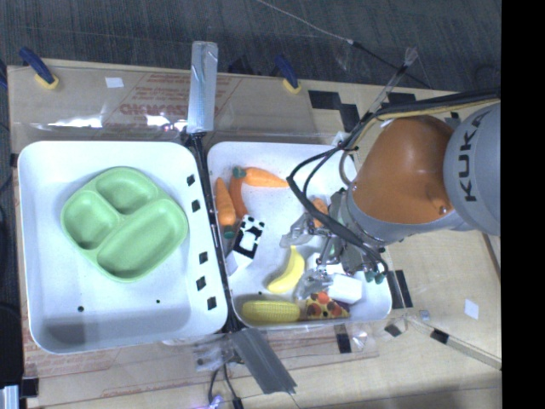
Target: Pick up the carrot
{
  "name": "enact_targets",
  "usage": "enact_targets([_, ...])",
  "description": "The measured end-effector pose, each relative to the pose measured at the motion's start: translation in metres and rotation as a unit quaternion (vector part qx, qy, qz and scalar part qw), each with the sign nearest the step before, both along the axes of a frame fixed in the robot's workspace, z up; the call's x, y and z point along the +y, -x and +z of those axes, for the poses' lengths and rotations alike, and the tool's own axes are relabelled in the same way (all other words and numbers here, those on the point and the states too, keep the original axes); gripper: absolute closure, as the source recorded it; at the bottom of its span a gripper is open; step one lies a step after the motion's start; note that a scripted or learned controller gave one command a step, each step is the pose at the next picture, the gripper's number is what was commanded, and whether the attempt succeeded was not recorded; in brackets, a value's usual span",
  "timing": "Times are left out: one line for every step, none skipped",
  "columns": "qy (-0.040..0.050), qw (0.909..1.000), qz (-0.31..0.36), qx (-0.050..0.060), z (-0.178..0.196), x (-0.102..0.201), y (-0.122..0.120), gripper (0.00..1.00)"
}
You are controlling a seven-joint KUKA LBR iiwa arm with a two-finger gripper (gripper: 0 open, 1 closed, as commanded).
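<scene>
up and to the left of the claw (328, 267), near the far wall of the right bin (255, 149), lay the carrot (260, 177). its long axis ran roughly along that wall, leafy end pointing away from the claw's side and the tapered tip pointing back toward the arm. the claw itself hung low over the near right part of the same bin, under the orange band of the arm (400, 173), and cables and fittings crowded it so much that i could not tell whether it was spread or pressed together; nothing could be seen pinched in it.

2 more orange, carrot-like pieces (226, 203) stood further to the claw's left, against the dividing wall, their long axes running toward the near edge, so they sat crosswise to the first carrot. any of these lay away from the claw toward the far left corner, so by my judgement the coming move would need a reach up and leftward, with the wrist turned to close across the short width.

just left of the claw sat a banana (289, 273), and below it a corn cob (271, 312) along the near wall, beside a small mixed-colour item (324, 307). a black-and-white tag (249, 237) lay between the banana and the upright pieces.

well off to the left, the other bin (51, 313) held 1 green divided plate (126, 221).
</scene>
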State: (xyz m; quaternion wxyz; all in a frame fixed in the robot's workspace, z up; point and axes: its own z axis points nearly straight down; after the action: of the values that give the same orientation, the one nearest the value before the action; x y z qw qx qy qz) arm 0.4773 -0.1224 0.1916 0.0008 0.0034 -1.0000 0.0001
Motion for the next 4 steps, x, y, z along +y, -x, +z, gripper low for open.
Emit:
enact_targets([0.0026,0.9995,-0.028,-0.015,-0.075,0.016,-0.064,0.0])
enact_targets([0.0004,0.9922,-0.124,-0.016,-0.084,0.008,-0.133,0.0])
enact_targets([0.0006,0.9799,-0.199,0.001,-0.085,0.006,-0.172,0.0])
enact_targets([0.0007,0.9888,-0.147,-0.026,-0.08,0.01,-0.135,0.0])
